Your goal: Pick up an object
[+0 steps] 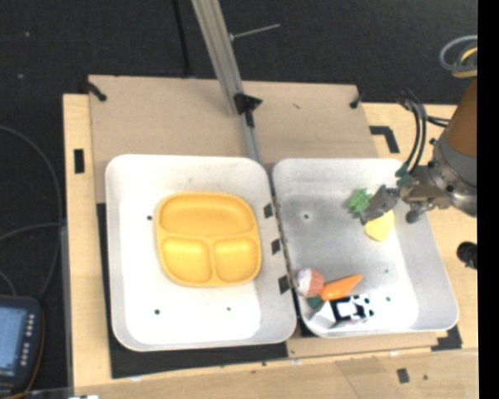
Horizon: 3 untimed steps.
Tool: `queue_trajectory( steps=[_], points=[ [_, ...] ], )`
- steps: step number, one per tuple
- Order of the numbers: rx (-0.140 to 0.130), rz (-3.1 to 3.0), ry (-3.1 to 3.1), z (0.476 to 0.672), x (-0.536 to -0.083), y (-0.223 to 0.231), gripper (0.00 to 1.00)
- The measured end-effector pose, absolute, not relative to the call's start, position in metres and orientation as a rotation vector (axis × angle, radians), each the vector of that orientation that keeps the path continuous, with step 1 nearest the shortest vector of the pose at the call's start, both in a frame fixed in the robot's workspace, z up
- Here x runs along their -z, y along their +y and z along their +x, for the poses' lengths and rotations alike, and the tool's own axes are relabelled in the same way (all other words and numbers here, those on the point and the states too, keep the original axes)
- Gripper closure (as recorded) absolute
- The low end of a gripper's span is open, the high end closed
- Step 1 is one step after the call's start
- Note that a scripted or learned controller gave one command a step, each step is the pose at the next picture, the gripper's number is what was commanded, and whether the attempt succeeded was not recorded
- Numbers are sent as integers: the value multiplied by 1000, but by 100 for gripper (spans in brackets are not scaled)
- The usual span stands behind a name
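Step in hand — the approach. The tool (388, 204) hangs over the right bin (424, 306), near that bin's far right corner, with the grey arm (457, 152) reaching in from the right. Its dark fingers point toward a small green object (358, 199) and stand directly above a yellow piece (380, 228). Nothing can be seen between the fingers, and whether they are spread or pressed together cannot be told from this angle.

Judgement: no object is yet secured. The likeliest targets are the green object and the yellow piece, both in the far half of the right bin. The next move calls for the tool to be centred over one of them, lowered to the bin floor and closed on it — the two lie close together, so a pinch may catch both or nudge one aside.

Count, right bin: one green object, one yellow piece, one orange carrot-shaped toy (341, 286), one pinkish item (309, 281) touching it, one black-and-white item (350, 309) against the near edge.

Count, left bin (129, 306): one yellow divided plate (207, 238) with three compartments, near the middle.

Bins on the surface (175, 115): two.
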State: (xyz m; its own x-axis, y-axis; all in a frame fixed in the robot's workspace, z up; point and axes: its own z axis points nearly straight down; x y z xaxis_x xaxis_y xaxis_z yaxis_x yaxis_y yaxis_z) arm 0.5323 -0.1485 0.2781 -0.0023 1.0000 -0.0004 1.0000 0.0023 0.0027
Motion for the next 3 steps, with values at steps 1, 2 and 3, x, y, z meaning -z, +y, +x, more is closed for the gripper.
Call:
queue_trajectory(
  steps=[1,2,3],
  points=[
    [-3,2219,2221,532,-278,-149,0],
    [5,2225,2219,541,-226,-145,0],
    [5,2224,2222,541,-183,-143,0]
  ],
)
